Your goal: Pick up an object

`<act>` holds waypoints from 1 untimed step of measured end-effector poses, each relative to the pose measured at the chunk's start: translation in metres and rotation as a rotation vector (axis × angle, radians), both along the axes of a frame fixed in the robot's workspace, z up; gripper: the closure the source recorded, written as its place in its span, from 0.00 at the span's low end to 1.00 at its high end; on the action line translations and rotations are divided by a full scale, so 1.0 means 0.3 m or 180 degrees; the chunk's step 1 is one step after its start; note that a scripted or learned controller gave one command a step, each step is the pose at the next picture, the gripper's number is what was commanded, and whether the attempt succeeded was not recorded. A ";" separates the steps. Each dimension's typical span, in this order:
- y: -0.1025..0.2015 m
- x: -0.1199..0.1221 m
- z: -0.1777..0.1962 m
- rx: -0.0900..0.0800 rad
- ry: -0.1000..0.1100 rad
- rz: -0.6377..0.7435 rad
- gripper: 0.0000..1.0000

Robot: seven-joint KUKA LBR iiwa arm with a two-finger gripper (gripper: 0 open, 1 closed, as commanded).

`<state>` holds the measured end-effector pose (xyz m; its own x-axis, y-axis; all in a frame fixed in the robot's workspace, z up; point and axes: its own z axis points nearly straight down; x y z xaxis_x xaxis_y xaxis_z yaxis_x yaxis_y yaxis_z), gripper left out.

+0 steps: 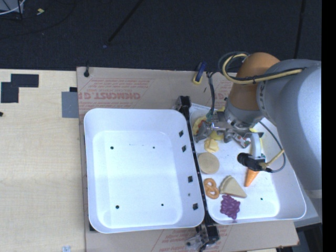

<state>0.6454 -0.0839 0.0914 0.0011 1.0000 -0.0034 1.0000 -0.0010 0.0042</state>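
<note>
- The gripper (224, 133) is seen low over the far left part of the right bin (286, 214), with the arm (294, 104) reaching in from the right
- Whether the gripper is open or closed cannot be told; its tip is hidden among wrist parts and cables
- Nothing is seen held in it, so no grasp can be claimed
- The things to pick from are all gathered in the right bin: a yellow block (211, 145) just beside the gripper on its near left, and a yellow piece (200, 125) against the bin's left wall, slightly farther back
- A round biscuit (209, 164) is found just nearer than the block, with a pretzel (211, 188) nearer again
- A pale wedge (232, 187) lies right of the pretzel, purple grapes (230, 207) are set by the near rim, and a carrot (251, 177) lies right of the biscuit, apart from it
- The left bin (136, 117) is set alongside, well apart from the gripper
- The task is judged to be at its early stage: a spot by the yellow block seems to be reached, but no object is lifted
- A secure grip and a lift clear of the bin floor are judged to be left to do
- The block and the yellow piece are judged the likeliest targets, being the closest
</note>
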 end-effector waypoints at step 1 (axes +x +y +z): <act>0.000 -0.011 0.022 0.0008 0.0043 0.0002 1.00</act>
<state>0.6422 -0.0839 0.0980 0.0003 1.0000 -0.0008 1.0000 -0.0003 -0.0094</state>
